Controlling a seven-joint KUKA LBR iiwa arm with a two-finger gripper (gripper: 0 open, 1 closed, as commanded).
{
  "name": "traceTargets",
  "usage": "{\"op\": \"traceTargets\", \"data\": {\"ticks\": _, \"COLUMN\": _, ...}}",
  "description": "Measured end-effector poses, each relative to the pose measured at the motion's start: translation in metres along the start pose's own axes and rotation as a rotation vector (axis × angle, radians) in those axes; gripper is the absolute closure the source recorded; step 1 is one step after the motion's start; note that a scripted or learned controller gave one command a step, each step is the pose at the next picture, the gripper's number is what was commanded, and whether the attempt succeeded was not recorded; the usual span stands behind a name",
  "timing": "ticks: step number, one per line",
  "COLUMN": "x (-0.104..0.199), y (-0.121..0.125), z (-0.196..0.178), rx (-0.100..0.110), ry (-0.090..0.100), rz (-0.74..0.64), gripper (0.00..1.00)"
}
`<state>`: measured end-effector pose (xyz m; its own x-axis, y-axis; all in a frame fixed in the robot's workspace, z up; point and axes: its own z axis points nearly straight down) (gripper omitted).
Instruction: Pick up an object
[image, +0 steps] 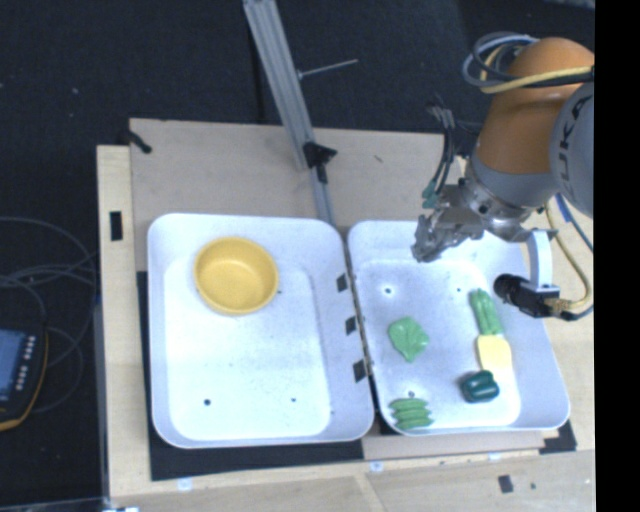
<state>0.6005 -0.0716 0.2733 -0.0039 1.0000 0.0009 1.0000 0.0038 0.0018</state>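
The right bin holds a light green crumpled piece, a ridged green item at its front edge, a dark green block, and a yellow-and-green brush-like object. A yellow bowl sits in the left bin. My gripper hangs over the right bin's far edge, above and behind the light green piece. Nothing shows between its fingers.
A slanted metal rail runs from the top down to the gap between the bins. Cables and a black fitting hang beside the arm at the right bin's right edge. Wooden bench lies behind the bins.
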Motion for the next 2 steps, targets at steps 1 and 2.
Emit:
{"op": "traceTargets", "data": {"ticks": 1, "x": 0.056, "y": -0.006, "z": 0.017, "rx": 0.002, "ry": 0.0, "rz": 0.001, "gripper": 1.0}}
{"op": "traceTargets", "data": {"ticks": 2, "x": 0.117, "y": -0.002, "z": 0.024, "rx": 0.002, "ry": 0.0, "rz": 0.001, "gripper": 1.0}}
